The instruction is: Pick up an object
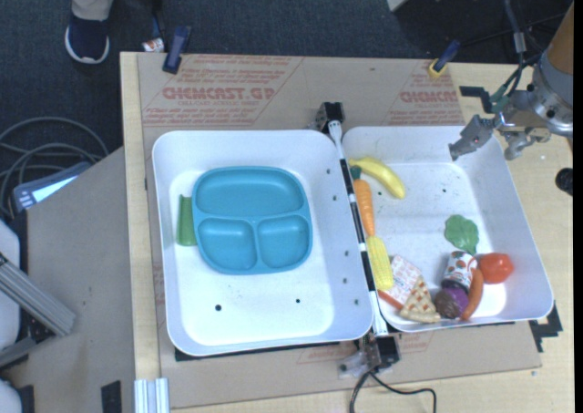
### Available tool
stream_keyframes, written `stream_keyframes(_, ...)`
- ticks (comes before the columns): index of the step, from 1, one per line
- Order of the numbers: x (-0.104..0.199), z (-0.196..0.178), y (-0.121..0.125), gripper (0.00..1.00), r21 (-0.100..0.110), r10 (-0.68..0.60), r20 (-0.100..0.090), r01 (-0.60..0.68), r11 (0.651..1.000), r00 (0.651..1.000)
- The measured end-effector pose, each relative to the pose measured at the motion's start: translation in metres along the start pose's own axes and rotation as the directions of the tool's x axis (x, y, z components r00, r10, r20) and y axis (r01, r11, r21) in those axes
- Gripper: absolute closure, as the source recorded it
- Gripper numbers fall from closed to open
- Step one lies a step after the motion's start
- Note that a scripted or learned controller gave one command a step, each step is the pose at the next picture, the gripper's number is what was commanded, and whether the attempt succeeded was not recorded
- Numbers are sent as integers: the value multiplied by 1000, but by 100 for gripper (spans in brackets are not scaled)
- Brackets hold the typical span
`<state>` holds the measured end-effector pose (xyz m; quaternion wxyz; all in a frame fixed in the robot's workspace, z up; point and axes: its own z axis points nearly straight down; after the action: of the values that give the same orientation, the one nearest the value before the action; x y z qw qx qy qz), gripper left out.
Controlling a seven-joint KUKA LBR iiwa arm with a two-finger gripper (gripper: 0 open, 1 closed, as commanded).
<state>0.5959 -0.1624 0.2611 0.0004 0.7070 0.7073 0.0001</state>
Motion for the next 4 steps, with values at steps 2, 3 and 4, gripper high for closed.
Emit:
stream_keyframes(2,-24,176,-71,0,-1,1,0,-1,1000,1000)
stream_keyframes(3,22,176,12,0,-1,-1,-1,1,1000,1000)
stream_keyframes(4,96,75,72,0,-4,-3,-1,3,1000,1000)
